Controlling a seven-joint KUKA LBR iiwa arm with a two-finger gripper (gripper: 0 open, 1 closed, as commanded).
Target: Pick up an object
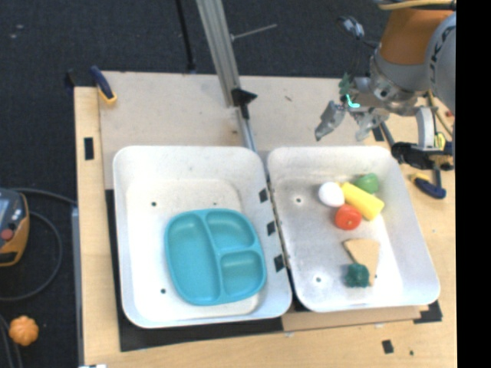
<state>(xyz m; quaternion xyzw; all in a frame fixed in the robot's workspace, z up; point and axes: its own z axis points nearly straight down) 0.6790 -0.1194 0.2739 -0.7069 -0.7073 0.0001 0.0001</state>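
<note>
The gripper [351, 123] hangs above the bare bench surface just beyond the far edge of the right bin [406, 205], near that bin's far left corner, and touches nothing. Its two fingers [331, 121] stand spread apart with nothing between them. The arm [410, 41] carrying it enters from the right, its orange band sitting directly above the grey wrist. The right bin contains six objects, grouped toward its far and right portions. A white egg-shaped object [331, 194] lies nearest the far left of the group. A yellow elongated object [363, 200] lies just beside it on the right, angled toward the near right. A green round object [369, 182] sits at the far end of the yellow one, touching or nearly touching it. A red round object [347, 218] rests just in front of the yellow object. A tan wedge-shaped piece [364, 252] lies closer to the near edge, and a dark green lumpy object [356, 275] sits against the wedge's near corner. The left bin [134, 205] holds a teal divided plate [215, 256] with three compartments, positioned toward the bin's near right area. An aluminium post [221, 48] rises from the bench at the far side, between the two bins. A small orange object [23, 329] lies off the bench, near the lower left corner of the view.
</note>
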